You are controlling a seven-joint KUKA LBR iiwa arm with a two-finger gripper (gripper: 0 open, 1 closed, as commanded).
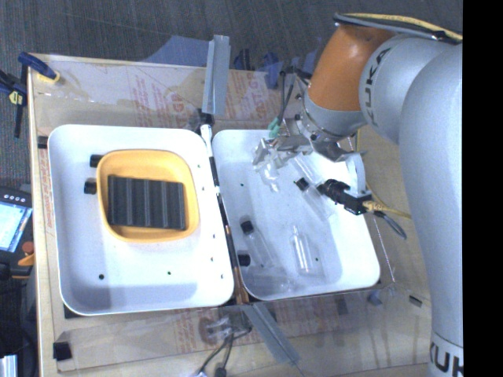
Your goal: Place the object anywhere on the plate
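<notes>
Gripper (271, 154) low over the far left part of the right bin (350, 238); cannot tell how far open, nothing visibly clamped in it. Likely task object: clear piece (266, 169) right at the gripper tip, lying in the right bin, well apart from the plate (114, 163) in the left bin (71, 277).

Risks, as judged:
- Slip or missed grasp: clear piece looks smooth, glossy, see-through, hard to make out against white plastic.
- Wrong pick: a second transparent thing, a clear tube (301, 250), near the bin's front.
- Snag or drop on the raised walls between the two bins during the carry across.
- Bad landing: plate centre taken up by a dark ribbed insert (147, 201), so possible rolling or tilting in the grooves.

Materials: bins shallow, white, rounded corners, matte. Plate yellow-orange, rounded-rectangular, smooth rim. Small black bit (246, 227) loose in the right bin. Tabletop (118, 93) pale, flat, with red print.
</notes>
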